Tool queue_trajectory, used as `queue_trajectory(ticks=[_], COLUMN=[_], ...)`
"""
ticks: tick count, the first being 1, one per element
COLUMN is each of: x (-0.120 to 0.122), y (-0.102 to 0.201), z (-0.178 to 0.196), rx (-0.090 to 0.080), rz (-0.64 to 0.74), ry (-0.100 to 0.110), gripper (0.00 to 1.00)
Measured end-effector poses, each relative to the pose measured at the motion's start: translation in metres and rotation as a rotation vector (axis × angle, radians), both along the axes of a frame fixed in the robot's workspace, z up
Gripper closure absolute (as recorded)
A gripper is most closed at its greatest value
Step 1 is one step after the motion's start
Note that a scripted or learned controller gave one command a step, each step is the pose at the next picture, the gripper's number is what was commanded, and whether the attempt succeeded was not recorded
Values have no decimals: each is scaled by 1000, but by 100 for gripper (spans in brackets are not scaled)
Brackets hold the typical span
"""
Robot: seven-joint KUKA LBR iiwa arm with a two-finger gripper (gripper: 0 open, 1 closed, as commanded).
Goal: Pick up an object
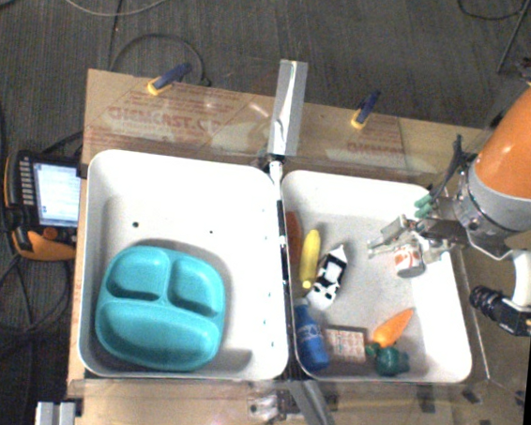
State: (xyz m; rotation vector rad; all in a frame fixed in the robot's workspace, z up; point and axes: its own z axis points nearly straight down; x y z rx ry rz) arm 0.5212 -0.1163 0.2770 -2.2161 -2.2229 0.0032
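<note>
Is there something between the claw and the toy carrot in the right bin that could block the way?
Nothing visible blocks it. The claw is over the upper right part of the right bin, and the carrot lies below it near the front wall. Between them is bare bin floor. A small orange-and-white object sits right by the claw, off that line.
</note>
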Motion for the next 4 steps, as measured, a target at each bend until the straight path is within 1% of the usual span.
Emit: queue_trajectory(ticks=[1,2,3,4], x=[14,38,56,88], y=[-18,-65,-74,-86], z=[-21,-131,-126,-183], rx=[0,0,-1,3], rz=[-105,-109,-267,-237], ry=[1,2,1,-3], gripper=[0,0,0,0])
